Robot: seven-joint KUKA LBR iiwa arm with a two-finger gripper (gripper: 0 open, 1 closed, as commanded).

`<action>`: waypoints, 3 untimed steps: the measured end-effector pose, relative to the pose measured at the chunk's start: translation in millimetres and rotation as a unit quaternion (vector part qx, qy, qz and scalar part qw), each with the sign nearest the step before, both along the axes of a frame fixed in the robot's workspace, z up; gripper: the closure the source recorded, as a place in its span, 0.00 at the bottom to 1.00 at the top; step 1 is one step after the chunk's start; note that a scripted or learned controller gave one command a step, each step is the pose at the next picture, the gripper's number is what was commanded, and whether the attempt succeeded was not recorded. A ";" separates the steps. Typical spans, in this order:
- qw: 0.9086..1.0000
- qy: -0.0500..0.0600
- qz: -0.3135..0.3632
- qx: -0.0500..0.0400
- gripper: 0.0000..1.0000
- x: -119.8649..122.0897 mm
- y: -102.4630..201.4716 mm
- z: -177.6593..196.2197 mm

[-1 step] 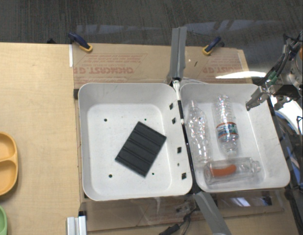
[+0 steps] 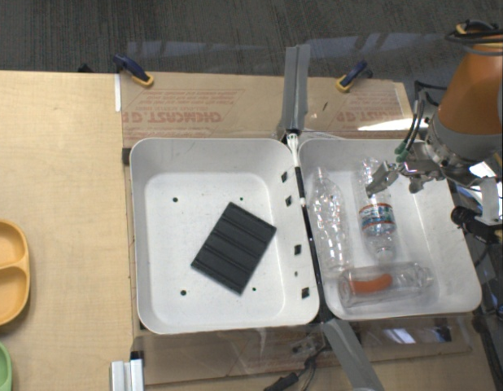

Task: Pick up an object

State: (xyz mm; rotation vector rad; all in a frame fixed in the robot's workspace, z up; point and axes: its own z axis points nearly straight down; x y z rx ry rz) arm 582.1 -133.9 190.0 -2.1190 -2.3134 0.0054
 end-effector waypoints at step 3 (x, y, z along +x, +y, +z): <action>1.000 -0.002 0.015 0.000 0.00 -2.1 -16.1 -98.5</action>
